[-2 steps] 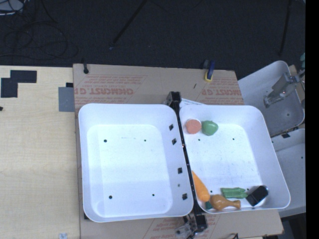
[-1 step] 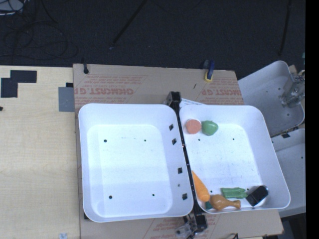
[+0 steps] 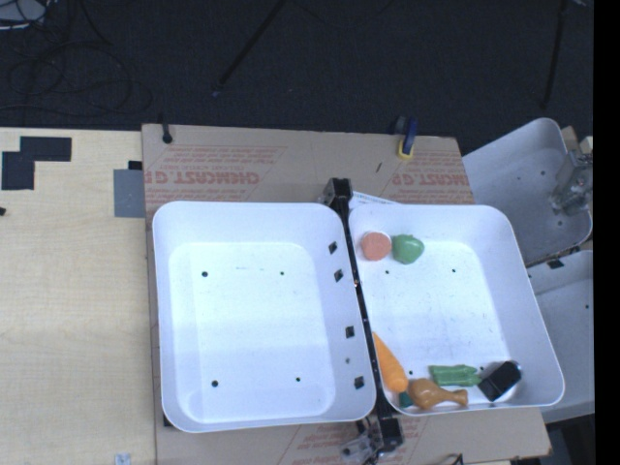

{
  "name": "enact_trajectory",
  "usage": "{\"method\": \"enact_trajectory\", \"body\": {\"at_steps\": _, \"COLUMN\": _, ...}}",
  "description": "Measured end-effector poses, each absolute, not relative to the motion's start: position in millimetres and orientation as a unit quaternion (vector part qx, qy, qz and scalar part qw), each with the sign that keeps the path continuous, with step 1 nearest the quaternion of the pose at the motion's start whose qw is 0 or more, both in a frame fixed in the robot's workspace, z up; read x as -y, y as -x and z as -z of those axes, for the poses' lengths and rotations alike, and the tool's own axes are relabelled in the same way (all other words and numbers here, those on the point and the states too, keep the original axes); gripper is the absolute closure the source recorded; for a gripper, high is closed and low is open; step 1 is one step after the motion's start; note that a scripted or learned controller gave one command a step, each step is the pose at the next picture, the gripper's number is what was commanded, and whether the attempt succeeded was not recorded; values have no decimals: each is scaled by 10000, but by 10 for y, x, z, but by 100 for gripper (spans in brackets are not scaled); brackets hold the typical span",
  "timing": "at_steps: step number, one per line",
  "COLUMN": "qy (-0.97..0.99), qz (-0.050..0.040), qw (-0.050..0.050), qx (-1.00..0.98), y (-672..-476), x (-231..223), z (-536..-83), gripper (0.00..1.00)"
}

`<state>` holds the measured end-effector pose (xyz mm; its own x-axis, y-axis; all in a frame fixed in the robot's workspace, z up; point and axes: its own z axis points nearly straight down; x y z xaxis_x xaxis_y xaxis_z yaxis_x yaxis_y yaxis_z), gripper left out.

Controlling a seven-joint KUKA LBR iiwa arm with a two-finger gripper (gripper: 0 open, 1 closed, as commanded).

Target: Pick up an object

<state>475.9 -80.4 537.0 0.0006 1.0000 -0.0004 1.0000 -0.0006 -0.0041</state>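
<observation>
The right bin (image 3: 513,298) holds several small objects. A salmon-pink round piece (image 3: 376,246) and a green rounded piece (image 3: 408,249) lie side by side near its far left corner. An orange carrot-shaped piece (image 3: 389,361) lies along the near left wall. At the near edge sit a brown drumstick-shaped piece (image 3: 434,393), a flat green piece (image 3: 453,375) and a black block (image 3: 500,381), close together.
The left bin (image 3: 174,308) stands beside the right one, on brown cardboard (image 3: 252,168). A grey metal structure (image 3: 528,187) rises beyond the right bin's far right corner. A blue and yellow clamp (image 3: 406,137) sits on the cardboard's far edge. Light wooden bench lies to the left.
</observation>
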Motion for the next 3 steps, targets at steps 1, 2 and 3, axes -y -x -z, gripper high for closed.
{"method": "enact_trajectory", "body": {"at_steps": 1, "qy": 7073, "qz": -12, "qw": 6, "qx": 7069, "y": -4760, "x": 924, "z": -5374, "gripper": 100}}
{"method": "enact_trajectory", "body": {"at_steps": 2, "qy": 7036, "qz": -10, "qw": 18, "qx": 7106, "y": -4760, "x": -78, "z": -5372, "gripper": 100}}
{"method": "enact_trajectory", "body": {"at_steps": 3, "qy": 7063, "qz": -15, "qw": 14, "qx": 7079, "y": -4759, "x": -169, "z": -5373, "gripper": 100}}
